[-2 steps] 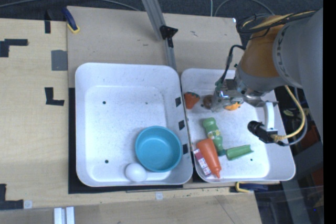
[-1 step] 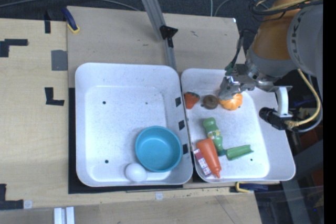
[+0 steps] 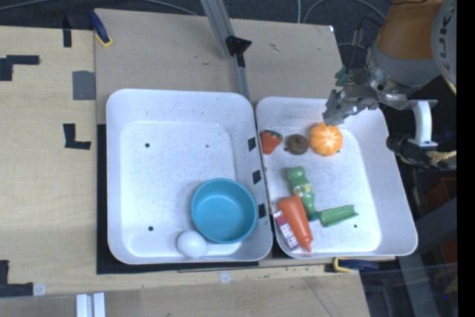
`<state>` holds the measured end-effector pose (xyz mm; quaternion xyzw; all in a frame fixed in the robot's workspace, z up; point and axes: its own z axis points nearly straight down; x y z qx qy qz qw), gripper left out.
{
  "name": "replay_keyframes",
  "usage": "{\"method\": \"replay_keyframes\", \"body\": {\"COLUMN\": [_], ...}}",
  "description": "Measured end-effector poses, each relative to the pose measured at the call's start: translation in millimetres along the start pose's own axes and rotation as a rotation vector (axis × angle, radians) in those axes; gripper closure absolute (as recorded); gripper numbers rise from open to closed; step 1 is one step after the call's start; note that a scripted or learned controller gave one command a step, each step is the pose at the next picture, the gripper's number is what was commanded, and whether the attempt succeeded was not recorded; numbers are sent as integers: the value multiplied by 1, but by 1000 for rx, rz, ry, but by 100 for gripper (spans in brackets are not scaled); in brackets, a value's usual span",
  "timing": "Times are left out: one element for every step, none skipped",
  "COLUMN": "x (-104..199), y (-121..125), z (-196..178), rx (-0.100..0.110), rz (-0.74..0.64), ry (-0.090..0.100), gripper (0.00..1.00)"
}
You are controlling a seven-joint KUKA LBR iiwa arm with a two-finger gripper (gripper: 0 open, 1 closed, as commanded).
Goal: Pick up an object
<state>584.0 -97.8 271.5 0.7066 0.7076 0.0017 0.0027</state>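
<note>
Orange [image 3: 326, 139] sits just below the pincer [image 3: 335, 113], in the right bin [image 3: 386, 182]; whether the pincer is apart or together I cannot tell. Likely light, firm and round, prone to rolling; grip across its widest middle.

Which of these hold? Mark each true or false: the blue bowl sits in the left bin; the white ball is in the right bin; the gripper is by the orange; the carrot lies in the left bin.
1. The blue bowl sits in the left bin. True.
2. The white ball is in the right bin. False: it lies in the left bin, beside the bowl.
3. The gripper is by the orange. True.
4. The carrot lies in the left bin. False: it is in the right bin.
</note>
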Motion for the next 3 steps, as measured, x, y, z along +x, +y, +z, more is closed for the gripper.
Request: {"method": "replay_keyframes", "body": {"x": [52,113,163], "y": [12,30,32], "z": [21,28,42], "rx": [9,7,10], "rz": [-5,-6,-5], "ry": [3,2,2], "gripper": [100,100,100]}}
